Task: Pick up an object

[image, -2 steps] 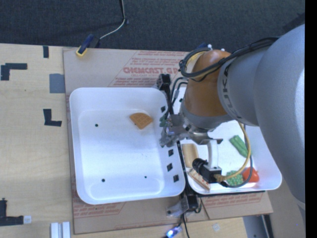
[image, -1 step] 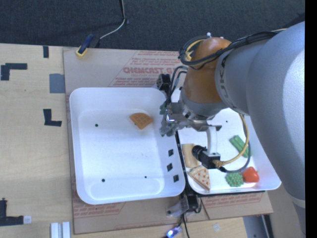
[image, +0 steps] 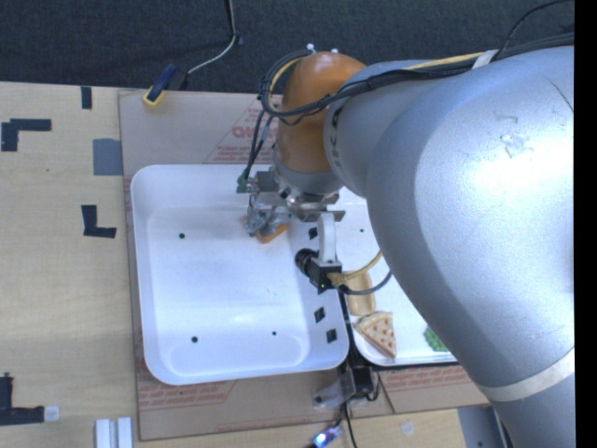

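Grey and bulky, the robot arm (image: 476,213) fills the near right of the bench, hiding most of the right-hand shallow white bin (image: 368,351); at that bin's near left corner a tan wedge-shaped object with a speckled face (image: 378,332) lies against the rim, and a small green thing (image: 435,339) peeks out just beside the arm, too little of it showing to name. To the left sits the other shallow white plastic bin (image: 187,343), its floor marked by a few small dark dots. Both bins rest on a brown cardboard sheet (image: 182,395) laid over the pale wooden bench top (image: 56,287), which carries black tape marks. Farther back, the arm's orange band (image: 308,110) curves down to the two-finger gripper (image: 264,222), which hangs over the left bin near its far right corner. A small orange object (image: 272,234) sits right at the fingertips, but I cannot tell whether the fingers are clamped on it or merely touching it. Beyond the bench a black cable (image: 210,59) trails over dark carpet (image: 112,26) to a yellow-and-blue plug-like piece (image: 159,89) at the cardboard's far edge.
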